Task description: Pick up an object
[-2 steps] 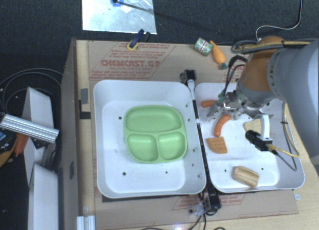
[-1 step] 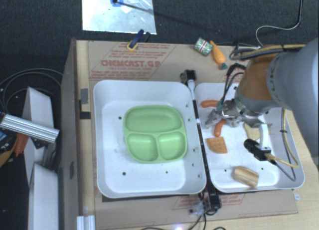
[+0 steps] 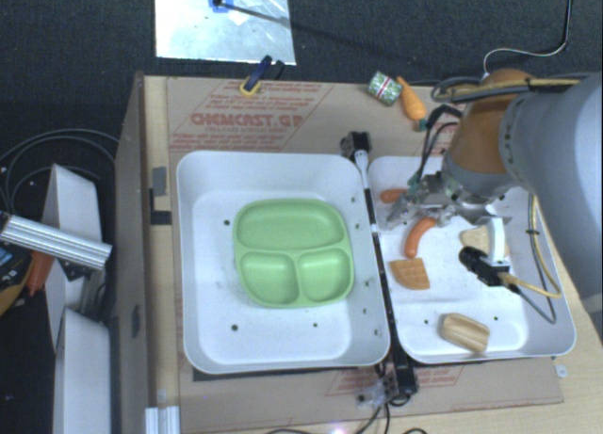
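Fingers [image 3: 415, 202] look parted w/ nothing btwn them, hanging low over the right bin [image 3: 528, 329]. So no grasp yet: approach looks about done, but closing on an obj and lifting are both left. L to R: the left bin [image 3: 203, 234] holds a green tray [image 3: 292, 251] lying flat, three compartments, all bare. Beyond the bins, on the desk [image 3: 311, 107], a small green can [image 3: 384, 87] and a carrot [image 3: 412, 103] sit just beside each other, well apart from the fingers. Inside the right bin, an orange bit [image 3: 391, 195] lies near the back-left corner, just beside the fingers. The sausage [image 3: 421, 235], orange-red, is prob. the target, being the obj nearest under the fingers. It lies flat on the bin floor in the bin's left half, w/ its upper end just below the fingers and, as far as I can tell, not touching them. Its long axis runs diagonally in view, lower-left to upper-right, w/ a slight bend. The upper end points toward the arm, the lower end toward an orange wedge [image 3: 410, 275] just beside it; can't tell if those two touch. My read: the fingers should close across the short axis, i.e. square to that diagonal. Further R, a pale slice [image 3: 476, 236] sits near the fingers, and a tan loaf [image 3: 464, 331] lies toward the front wall, well apart.
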You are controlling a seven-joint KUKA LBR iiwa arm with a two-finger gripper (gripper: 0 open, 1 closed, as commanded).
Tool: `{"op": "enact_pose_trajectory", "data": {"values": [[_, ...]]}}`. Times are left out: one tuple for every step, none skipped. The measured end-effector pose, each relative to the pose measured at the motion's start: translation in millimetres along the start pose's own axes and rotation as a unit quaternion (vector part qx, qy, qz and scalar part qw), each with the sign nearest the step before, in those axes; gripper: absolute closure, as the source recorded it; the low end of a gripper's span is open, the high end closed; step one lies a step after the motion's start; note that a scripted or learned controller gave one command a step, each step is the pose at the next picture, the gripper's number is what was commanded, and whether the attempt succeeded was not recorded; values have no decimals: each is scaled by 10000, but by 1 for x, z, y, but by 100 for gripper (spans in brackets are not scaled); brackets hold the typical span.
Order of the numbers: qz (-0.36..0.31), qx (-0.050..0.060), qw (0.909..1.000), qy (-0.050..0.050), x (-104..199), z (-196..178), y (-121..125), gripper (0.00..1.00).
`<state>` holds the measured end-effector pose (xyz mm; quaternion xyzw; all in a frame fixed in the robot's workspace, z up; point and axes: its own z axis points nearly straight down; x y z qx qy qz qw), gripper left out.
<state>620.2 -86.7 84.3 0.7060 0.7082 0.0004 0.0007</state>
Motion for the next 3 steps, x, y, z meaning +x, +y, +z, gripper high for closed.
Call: {"op": "enact_pose_trajectory", "data": {"values": [[9, 5, 10000, 1, 4, 0, -17, 0], [-7, -9, 10000, 0, -1, -1, 45, 0], [-25, -23, 10000, -6, -1, -12, 46, 100]]}}
